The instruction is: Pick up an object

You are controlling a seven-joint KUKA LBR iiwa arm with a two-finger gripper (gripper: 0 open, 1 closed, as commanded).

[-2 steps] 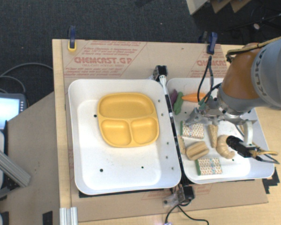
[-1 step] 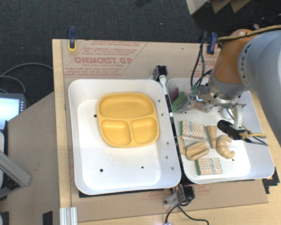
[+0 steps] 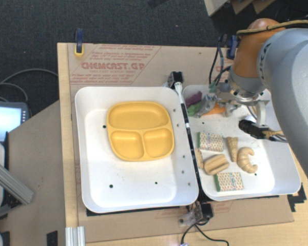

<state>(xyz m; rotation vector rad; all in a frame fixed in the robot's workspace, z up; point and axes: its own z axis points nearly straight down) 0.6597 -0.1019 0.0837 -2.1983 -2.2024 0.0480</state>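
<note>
The gripper [image 3: 236, 101] hangs low over the far end of the right bin [image 3: 282, 181]; whether it is open or closed I cannot tell from here. A small orange piece [image 3: 217, 107] lies just to its left, close against it and partly hidden. What shows of it stretches across the bin, left to right; which end leads I can't say. A green piece [image 3: 195, 108] sits further left, near the bin's wall.
</note>
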